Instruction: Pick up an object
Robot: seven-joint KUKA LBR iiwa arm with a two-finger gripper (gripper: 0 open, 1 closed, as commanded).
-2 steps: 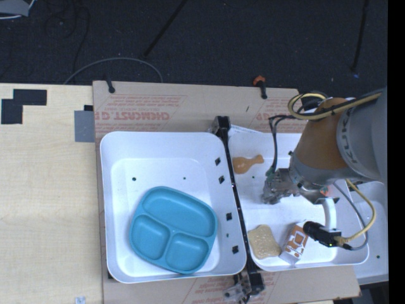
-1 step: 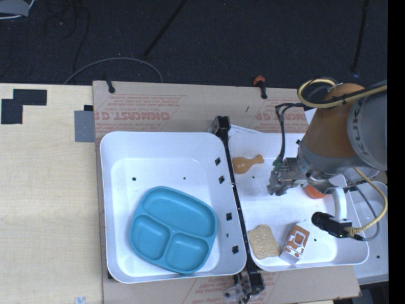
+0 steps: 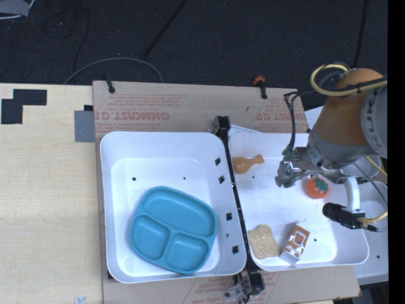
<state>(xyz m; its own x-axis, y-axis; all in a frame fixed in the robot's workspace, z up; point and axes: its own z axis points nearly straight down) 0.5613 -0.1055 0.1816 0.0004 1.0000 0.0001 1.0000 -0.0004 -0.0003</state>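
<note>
end effector point(image 3: 288, 173): over right bin point(image 3: 354, 258), fingers' state cannot be told | 1 toy drumstick point(image 3: 246, 163): long axis left-right, narrow end right, near divider | 1 tomato toy point(image 3: 316, 187) beside end effector | 1 bread slice point(image 3: 262, 242); 1 small carton point(image 3: 295, 242) | left bin point(image 3: 114, 170): 1 blue divided tray point(image 3: 172, 229)

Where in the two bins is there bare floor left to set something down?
Left bin: the strip along its far wall, above the blue divided plate, and a narrower one down its left side. Right bin: the middle floor between the drumstick-shaped toy and the tan slice. Crowded: the right side, around the gripper, tomato and small carton.
</note>
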